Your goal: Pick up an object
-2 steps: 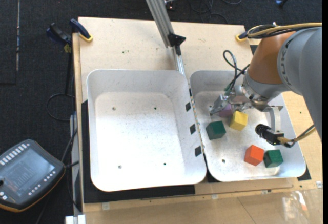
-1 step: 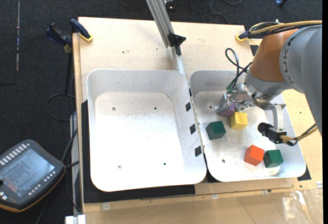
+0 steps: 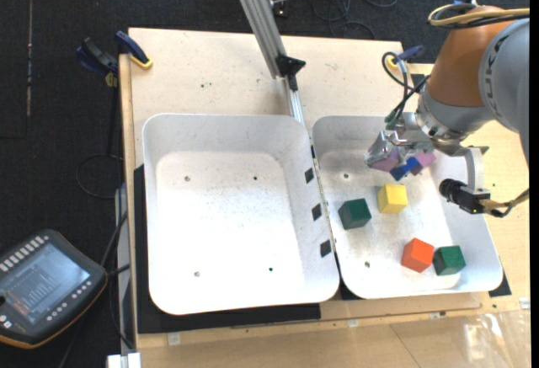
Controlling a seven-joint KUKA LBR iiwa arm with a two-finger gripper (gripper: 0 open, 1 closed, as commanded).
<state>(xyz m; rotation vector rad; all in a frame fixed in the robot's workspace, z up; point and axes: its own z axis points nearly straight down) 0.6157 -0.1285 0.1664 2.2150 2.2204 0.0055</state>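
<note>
Two shallow white bins sit side by side on my bench: the left bin (image 3: 168,147) and the right bin (image 3: 337,135), their inner walls meeting along a seam marked with small black tabs. In the right bin I count a dark green block (image 3: 354,213) near the middle toward the seam, a yellow block (image 3: 392,198) just beside it to the right, and lower down an orange block (image 3: 418,254) with a second green block (image 3: 449,259) just beside it, the pair close to the bin's lower right corner. The gripper (image 3: 389,154) hangs over the upper part of the right bin, above the yellow block, with the arm (image 3: 472,63) reaching in from the right, its orange band showing above the grey wrist. Tucked under the gripper I can make out a pale purple block (image 3: 386,161) and a blue block (image 3: 410,167) bunched together, but the hardware covers the tips, so I cannot tell whether the pincer is spread or pressed together, nor whether either piece is actually gripped. A slanted metal rail (image 3: 257,8) runs down to the bins' top edge.
</note>
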